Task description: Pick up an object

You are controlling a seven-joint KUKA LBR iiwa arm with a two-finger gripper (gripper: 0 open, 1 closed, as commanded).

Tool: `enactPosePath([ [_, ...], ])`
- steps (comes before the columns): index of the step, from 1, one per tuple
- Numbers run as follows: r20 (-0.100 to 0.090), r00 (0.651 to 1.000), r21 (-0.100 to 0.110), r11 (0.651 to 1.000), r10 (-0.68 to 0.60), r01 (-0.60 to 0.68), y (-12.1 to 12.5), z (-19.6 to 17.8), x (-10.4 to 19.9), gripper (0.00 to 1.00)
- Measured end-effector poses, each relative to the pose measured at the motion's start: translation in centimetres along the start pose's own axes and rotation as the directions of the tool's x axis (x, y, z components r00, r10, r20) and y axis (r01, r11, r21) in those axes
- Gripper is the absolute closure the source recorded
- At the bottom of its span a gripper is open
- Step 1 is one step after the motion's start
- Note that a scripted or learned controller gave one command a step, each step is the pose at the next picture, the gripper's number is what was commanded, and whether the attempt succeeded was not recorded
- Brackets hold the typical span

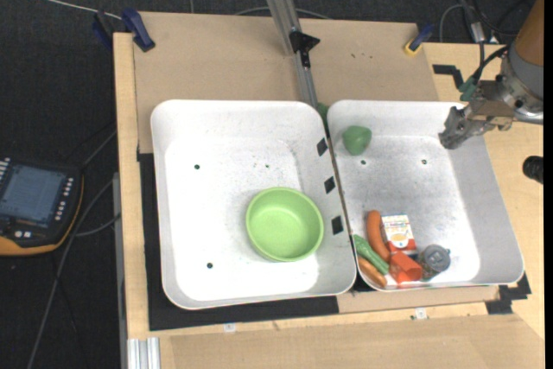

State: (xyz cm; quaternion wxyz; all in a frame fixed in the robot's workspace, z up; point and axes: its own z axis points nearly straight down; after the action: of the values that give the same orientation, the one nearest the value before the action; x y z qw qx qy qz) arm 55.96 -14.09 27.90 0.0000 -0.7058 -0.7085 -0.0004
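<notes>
Two white bins sit side by side. Right bin [467,212]: gripper [455,132] above its far right rim, jaw state indiscernible; carrot [378,235] near its front wall.

A grey arm [529,65] with black cables ends in dark grey metal fingers [455,132].

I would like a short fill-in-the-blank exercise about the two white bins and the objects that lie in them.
1. The round light-green plastic bowl sits in the ____ shallow white bin.
2. The small dark-green ball-like object lies near the ____ edge of the right shallow white bin.
3. The small white carton with orange print lies in the ____ bin.
4. The gripper hangs above the ____ bin.

Missing words: left; far; right; right
</notes>
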Motion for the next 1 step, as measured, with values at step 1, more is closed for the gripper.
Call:
enactPosePath([
  [1,0.000,1.000,-0.001,1.000,0.000,0.000,-0.44,-0.19,4.59,1.00],
])
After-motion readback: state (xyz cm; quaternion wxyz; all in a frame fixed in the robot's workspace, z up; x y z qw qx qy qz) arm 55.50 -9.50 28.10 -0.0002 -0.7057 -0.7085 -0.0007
